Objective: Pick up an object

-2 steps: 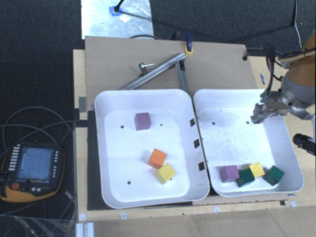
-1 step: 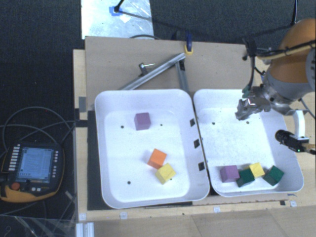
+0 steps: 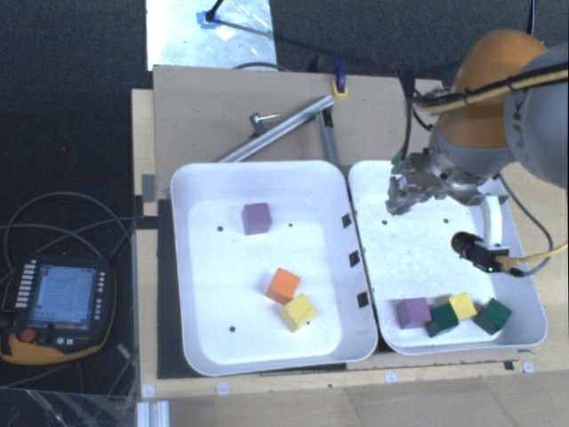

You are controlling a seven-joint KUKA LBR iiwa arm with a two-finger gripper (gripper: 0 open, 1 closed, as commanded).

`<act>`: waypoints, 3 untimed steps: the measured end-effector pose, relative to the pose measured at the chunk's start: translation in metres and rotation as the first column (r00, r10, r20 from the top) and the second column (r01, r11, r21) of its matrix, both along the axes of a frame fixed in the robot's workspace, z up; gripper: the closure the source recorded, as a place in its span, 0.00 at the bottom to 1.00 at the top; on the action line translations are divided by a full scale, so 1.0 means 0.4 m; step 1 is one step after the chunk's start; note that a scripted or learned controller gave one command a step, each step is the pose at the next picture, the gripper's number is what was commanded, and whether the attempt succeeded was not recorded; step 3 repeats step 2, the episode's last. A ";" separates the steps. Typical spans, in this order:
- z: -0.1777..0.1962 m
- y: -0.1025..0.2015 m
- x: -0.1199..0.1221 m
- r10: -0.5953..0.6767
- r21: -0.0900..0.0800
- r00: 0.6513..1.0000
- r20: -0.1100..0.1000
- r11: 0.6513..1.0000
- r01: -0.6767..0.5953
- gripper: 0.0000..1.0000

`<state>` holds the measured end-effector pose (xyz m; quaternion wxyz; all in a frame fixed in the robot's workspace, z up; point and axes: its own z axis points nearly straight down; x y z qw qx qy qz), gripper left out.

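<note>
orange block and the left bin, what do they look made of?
Orange block: likely painted wood or solid plastic; flat matte faces, crisp edges, no glare. The picture cannot settle which.

Left bin: looks like moulded white plastic; smooth, slightly glossy, with rounded corners, a raised rim and small dark dots on its floor.

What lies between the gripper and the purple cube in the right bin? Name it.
In the camera view, bare white bin floor separates the gripper from the purple cube; no block sits on that stretch.
</note>
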<state>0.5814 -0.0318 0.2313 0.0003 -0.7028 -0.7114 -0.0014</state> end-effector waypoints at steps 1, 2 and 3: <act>0.025 0.131 0.020 0.000 0.000 1.000 0.001 1.000 0.000 1.00; 0.019 0.284 0.010 0.000 0.000 1.000 0.000 1.000 0.000 1.00; 0.019 0.284 0.010 0.000 0.000 1.000 0.000 1.000 0.000 1.00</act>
